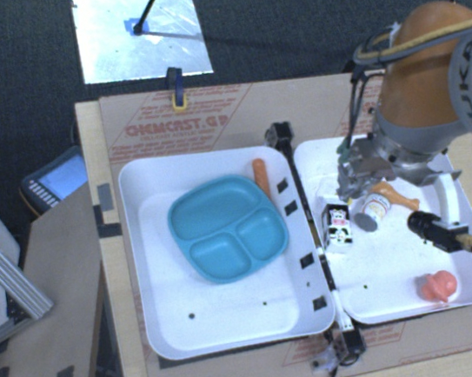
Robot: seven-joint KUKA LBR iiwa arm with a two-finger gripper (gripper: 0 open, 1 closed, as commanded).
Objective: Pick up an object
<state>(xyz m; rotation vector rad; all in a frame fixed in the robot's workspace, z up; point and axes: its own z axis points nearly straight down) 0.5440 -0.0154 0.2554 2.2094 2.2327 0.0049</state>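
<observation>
My gripper (349,182) hangs low over the upper left part of the right bin (394,302). Just below it lies a small black-and-white box (338,226), beside the divider between the bins. To the right of the box, a pale cylinder-shaped bottle (369,211) lies on its side with an orange piece (395,195) behind it. The gripper's tip is close to both, and nothing is seen in it. A pink lump (439,285) rests in the bin's near right corner.
The left bin (164,321) holds a blue divided plate (227,228) and an orange carrot-like stick (260,174) by its right wall. A white curved piece (448,197) lies at the right bin's right side. Black clips (307,260) line the divider.
</observation>
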